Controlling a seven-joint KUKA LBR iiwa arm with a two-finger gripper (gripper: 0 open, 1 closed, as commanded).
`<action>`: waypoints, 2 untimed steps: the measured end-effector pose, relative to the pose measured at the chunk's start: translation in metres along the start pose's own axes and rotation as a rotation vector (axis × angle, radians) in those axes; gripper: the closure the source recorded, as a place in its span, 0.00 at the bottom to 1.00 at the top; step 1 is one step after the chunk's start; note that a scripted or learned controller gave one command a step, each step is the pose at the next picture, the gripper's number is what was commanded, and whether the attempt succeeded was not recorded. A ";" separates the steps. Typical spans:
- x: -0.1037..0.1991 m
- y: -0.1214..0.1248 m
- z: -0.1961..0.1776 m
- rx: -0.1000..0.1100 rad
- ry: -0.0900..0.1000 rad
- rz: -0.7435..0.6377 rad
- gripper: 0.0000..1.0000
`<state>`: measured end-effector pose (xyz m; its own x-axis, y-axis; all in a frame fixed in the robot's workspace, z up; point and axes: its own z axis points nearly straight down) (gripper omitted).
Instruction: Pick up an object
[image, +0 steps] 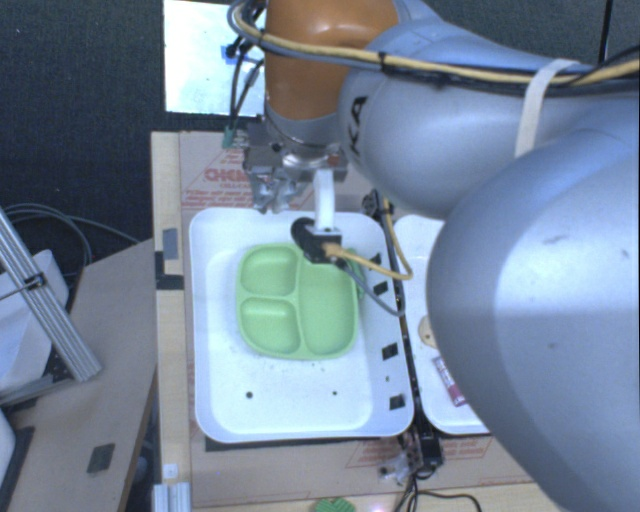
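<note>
A light green divided plate (298, 300) with three compartments lies in the left white bin (285, 405), in its upper middle part. My gripper (285, 195) hangs over the bin's far edge, just above and behind the plate's far rim. A white post with a black end (314, 240) reaches down from it to the plate's top right corner. Nothing can be seen held in the gripper.
The grey arm covers most of the right bin (440, 415). A small pink-red packet (447, 381) and a tan item (427, 331) peek out at that bin's left side. A yellow cable (375, 268) loops over the plate's right edge. Cardboard lies under both bins.
</note>
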<state>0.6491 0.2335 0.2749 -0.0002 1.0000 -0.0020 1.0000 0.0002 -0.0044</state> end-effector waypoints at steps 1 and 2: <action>-0.055 0.020 0.044 -0.003 0.000 0.004 1.00; -0.047 -0.013 0.024 -0.005 0.003 -0.003 1.00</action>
<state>0.6361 0.1864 0.2506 -0.0034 1.0000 0.0007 1.0000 0.0034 0.0004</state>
